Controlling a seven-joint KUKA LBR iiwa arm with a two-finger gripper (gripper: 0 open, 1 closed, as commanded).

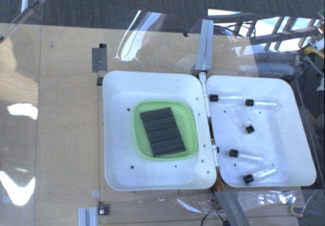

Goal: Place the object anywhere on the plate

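A dark grey ridged rectangular block (162, 132) lies flat on the green square plate (190, 118), slightly turned, covering most of the plate's middle. The plate sits in the centre of the left white bin (117, 161). Nothing touches the block.
The right white bin (289, 133) holds several clear tubes with black caps, among them one near its back left corner (224, 98) and one at its front (259, 174). A grey metal post (205, 47) stands behind the seam between the bins. Bare wooden bench (51, 118) lies to the left.
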